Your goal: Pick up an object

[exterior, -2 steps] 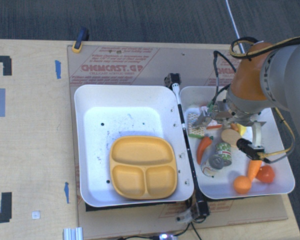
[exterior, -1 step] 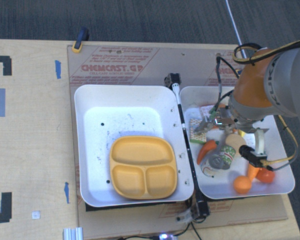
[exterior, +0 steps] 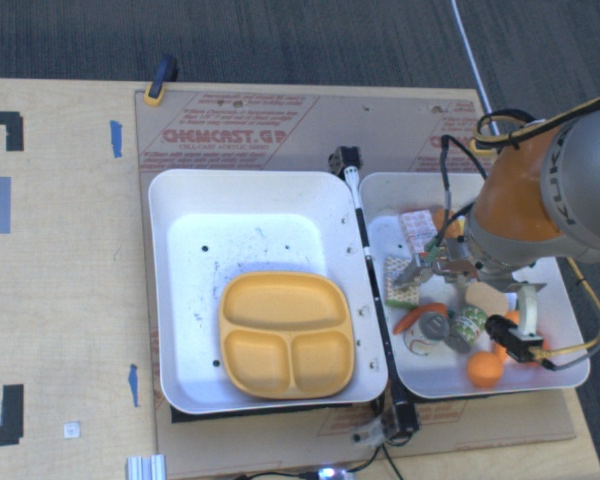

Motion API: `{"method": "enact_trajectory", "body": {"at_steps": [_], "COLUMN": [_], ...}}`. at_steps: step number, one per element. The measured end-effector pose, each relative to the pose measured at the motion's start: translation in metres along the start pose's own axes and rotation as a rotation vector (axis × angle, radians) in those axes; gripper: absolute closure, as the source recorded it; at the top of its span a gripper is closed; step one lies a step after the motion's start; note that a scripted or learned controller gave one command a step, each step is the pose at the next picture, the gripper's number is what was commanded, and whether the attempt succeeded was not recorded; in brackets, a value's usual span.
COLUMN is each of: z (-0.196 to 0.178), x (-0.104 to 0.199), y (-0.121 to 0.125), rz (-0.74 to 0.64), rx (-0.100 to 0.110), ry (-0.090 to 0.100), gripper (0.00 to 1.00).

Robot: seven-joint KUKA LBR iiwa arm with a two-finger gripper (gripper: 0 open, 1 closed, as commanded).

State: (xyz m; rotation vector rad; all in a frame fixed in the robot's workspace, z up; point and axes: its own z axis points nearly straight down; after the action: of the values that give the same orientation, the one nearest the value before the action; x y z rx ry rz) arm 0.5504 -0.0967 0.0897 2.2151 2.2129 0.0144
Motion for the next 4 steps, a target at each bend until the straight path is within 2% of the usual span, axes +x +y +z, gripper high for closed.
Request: {"method": "enact_trajectory", "body": {"at_steps": [1,2,3,4], "z": [0.001,0.001,0.000,0.001], "x": [0.001,0.002,-0.002,0.000], "y": [0.029,0.032,-0.006,0.009], "rz": [-0.001,-0.001,0.000,-0.001], "rx": [0.006,0.007,0.001,0.008], "ry": [0.000,-0.001,0.000,0.000], "gripper": [0.00,0.00,0.00,0.00]}}
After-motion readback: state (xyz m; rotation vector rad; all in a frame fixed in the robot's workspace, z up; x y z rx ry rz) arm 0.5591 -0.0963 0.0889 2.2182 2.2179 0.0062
